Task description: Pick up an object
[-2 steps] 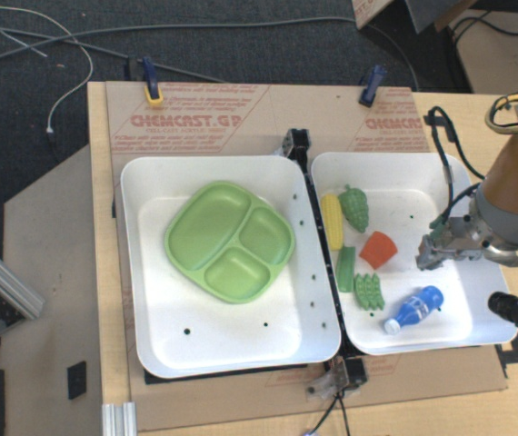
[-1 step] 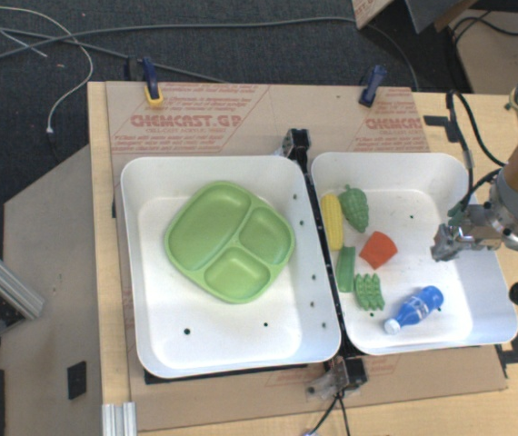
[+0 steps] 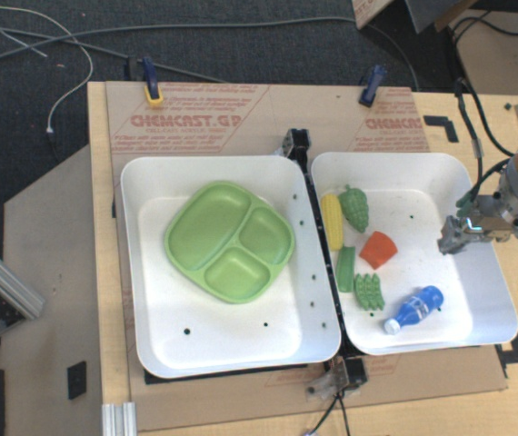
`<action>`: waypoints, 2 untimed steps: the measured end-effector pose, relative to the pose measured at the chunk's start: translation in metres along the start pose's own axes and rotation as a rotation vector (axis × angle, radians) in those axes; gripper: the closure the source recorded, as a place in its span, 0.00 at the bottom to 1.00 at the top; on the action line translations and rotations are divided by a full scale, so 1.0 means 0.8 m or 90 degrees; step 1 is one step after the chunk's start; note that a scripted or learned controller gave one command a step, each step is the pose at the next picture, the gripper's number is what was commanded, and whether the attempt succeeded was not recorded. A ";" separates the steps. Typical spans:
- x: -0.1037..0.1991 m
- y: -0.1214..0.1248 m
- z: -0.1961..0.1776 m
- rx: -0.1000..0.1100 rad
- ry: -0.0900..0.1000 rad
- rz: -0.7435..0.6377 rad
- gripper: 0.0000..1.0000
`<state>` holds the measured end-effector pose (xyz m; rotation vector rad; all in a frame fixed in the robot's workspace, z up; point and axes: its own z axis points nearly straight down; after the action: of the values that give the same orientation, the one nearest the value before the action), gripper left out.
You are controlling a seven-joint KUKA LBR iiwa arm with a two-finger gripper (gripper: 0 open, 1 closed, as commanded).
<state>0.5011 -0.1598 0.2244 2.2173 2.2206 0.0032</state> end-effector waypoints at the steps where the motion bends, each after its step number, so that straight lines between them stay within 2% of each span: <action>1: 0.058 0.031 -0.014 0.001 0.001 -0.003 1.00; 2: 0.122 0.066 0.000 0.001 0.001 -0.003 1.00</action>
<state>0.5533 -0.0621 0.2247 2.2138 2.2268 0.0028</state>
